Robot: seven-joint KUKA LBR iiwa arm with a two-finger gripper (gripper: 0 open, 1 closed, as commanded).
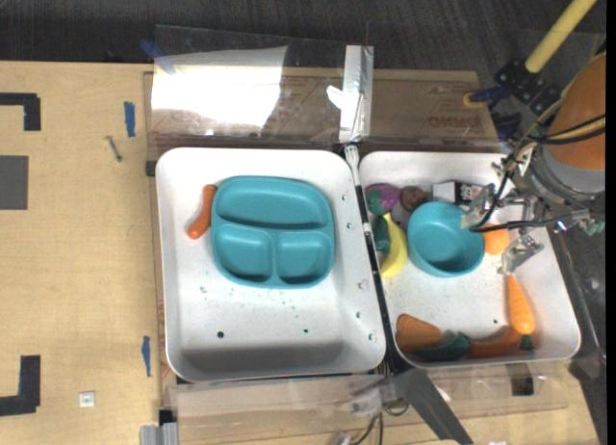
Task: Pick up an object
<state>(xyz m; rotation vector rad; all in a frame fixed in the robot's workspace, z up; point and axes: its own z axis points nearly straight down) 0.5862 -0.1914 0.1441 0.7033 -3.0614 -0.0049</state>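
Right, the hand [502, 229] hangs low over the right bin [452, 303], at the right rim of the teal bowl [443, 239]. From this slant I cannot tell how far open it is, or whether it has hold of anything. A small orange piece [495, 242] sits just beside the bowl, right under the hand. That looks the likeliest target, though the hardware half hides it.

How to do it well? I'd say come straight down and keep off the bowl's rim so the bowl doesn't get nudged. Close on the orange piece alone, never on the piece and the bowl wall together. It's small and tucked against the bowl, so a centred grip matters; off-centre, it will probably squirt out. If that spot proves too tight, the right-bin carrot [520, 306], lying free near the right wall, looks the easier pick, taken across its width.

Now the count.
- **Bins:** two, the right one and the left bin [250, 337].
- **Left bin:** one teal divided plate [272, 229] and one left-bin carrot [201, 212] touching its left edge.
- **Carrots:** that makes two, one per bin.
- **Bowls:** one.
- **Left of the bowl:** one yellow piece [394, 252], one purple piece [382, 196], one brown piece [414, 198] and one white-and-black item [456, 190].
- **Along the near wall:** one orange-brown piece [416, 330], one green piece [452, 345] and one reddish-brown piece [495, 342].
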